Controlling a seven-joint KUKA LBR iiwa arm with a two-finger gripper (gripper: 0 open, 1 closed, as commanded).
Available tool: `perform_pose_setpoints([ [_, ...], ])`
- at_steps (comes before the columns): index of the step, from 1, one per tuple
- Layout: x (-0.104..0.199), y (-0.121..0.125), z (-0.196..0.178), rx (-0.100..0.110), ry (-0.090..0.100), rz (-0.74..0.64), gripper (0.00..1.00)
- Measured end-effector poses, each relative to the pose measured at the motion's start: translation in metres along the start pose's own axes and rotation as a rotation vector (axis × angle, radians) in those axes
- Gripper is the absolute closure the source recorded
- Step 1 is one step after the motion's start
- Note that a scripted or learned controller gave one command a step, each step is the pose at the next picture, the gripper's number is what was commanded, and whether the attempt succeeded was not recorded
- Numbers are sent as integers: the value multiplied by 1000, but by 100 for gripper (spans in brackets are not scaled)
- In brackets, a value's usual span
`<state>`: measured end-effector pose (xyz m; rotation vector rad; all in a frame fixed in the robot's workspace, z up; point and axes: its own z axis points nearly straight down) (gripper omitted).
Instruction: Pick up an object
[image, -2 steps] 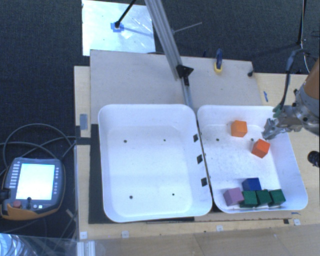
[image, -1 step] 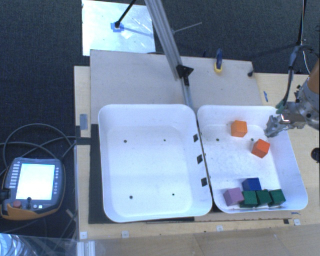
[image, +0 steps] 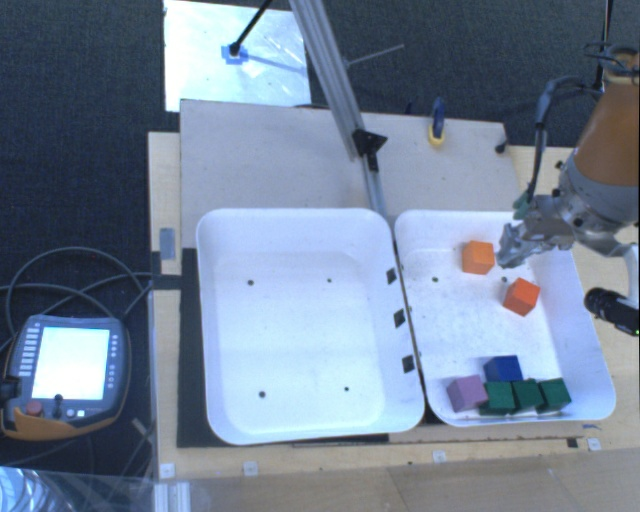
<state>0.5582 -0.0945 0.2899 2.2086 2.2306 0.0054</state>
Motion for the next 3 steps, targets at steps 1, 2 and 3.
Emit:
perform_pose_setpoints([
  [1, 43, 2, 11, 2, 1, 1, 100],
  [2, 97, 6, 9, 1, 1, -1, 100],
  [3, 152, 18, 12, 1, 1, -1, 100],
])
